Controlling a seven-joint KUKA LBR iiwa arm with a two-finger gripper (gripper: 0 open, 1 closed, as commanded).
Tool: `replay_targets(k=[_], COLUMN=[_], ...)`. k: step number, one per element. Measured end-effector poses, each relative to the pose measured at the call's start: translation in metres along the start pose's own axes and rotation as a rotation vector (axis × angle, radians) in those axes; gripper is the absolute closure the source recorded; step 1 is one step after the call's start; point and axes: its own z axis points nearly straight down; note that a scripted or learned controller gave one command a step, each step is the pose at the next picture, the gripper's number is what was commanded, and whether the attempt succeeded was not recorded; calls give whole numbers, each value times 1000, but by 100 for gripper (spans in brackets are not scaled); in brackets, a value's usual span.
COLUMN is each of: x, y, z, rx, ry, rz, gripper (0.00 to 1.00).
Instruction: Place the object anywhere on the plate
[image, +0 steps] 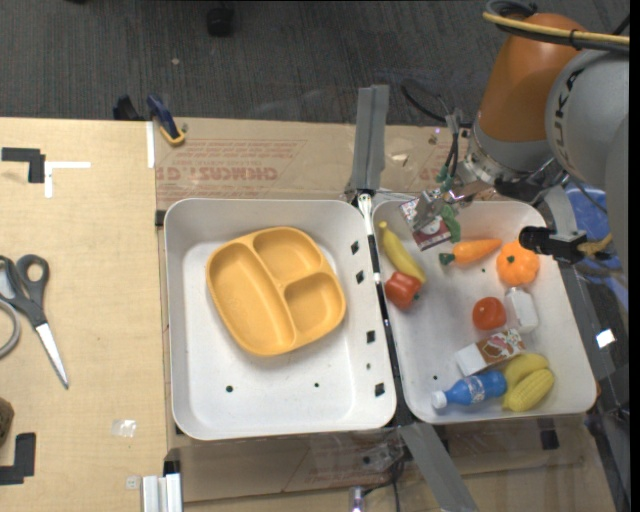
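Your claw (436, 212) hangs over the right bin's (565, 395) far corner, gripping what looks like a small red-and-white packet (430, 232). The carry comes next: the yellow plate (275, 288) lies well to its left, in the other bin.

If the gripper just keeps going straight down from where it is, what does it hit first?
Probably the small red-and-white packet directly under the gripper, at the back of the right bin. The carrot and banana lie to either side. Height above the packet is unclear.
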Motion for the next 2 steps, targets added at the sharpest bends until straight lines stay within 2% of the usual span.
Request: replay_targets(k=[1,2], x=[77,148], y=[-24,-39], z=[7,7], rx=[0,2], ry=[2,2], rz=[-72,-41], gripper=[100,100])
